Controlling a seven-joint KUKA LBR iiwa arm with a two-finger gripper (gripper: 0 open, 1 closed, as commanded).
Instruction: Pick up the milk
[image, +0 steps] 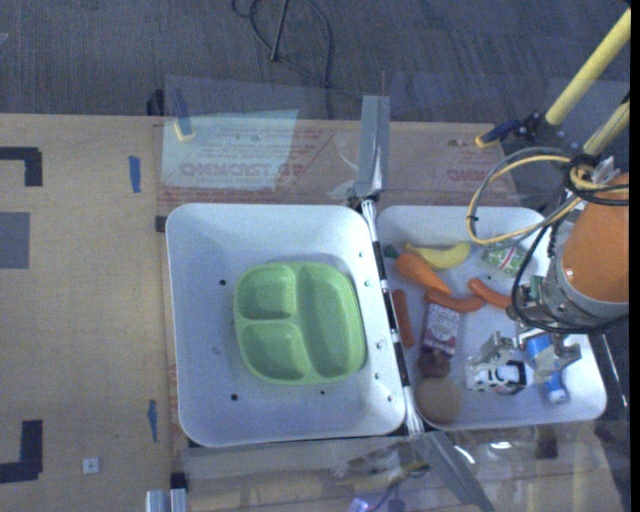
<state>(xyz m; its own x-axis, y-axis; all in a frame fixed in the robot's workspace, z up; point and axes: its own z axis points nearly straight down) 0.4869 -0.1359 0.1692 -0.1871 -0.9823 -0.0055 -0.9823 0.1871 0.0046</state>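
Milk, small white carton with black cow patches (497, 377), lies near front of right white bin (590, 400), under the two-finger gripper (527, 352) on the grey arm with orange band (597, 262). Gripper state: cannot tell. Green divided plastic tray (298, 322) sits in left white bin (200, 250). Orange carrot (424, 272), yellow banana (438, 255) farther back.

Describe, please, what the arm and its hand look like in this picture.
The arm ends in a broad orange band above a grey wrist. Black and yellow cables loop beside it. The hand is small and metallic grey with blue parts; its finer details are too small to tell.
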